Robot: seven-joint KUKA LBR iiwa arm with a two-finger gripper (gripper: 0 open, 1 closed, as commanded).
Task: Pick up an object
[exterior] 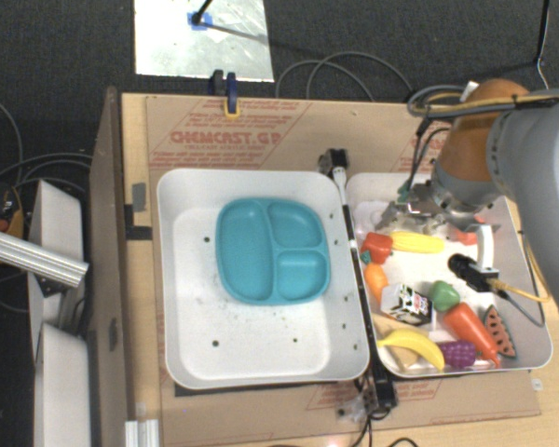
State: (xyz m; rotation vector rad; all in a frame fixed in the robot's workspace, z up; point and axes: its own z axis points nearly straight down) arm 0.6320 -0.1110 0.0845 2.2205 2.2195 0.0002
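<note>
Cardboard-topped desk (261, 128); tool (419, 210) low in right bin (531, 347), just above yellow corn (417, 243); whether it's apart, can't tell; descend squarely, clearing the neighbouring pepper (377, 245).

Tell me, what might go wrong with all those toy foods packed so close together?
The toys crowd the right bin: the carrot touches the watermelon slice, and the banana lies beside the grapes. A grab could catch two or nudge neighbours. The gripper sits near the bin's far wall and might bump it.
</note>
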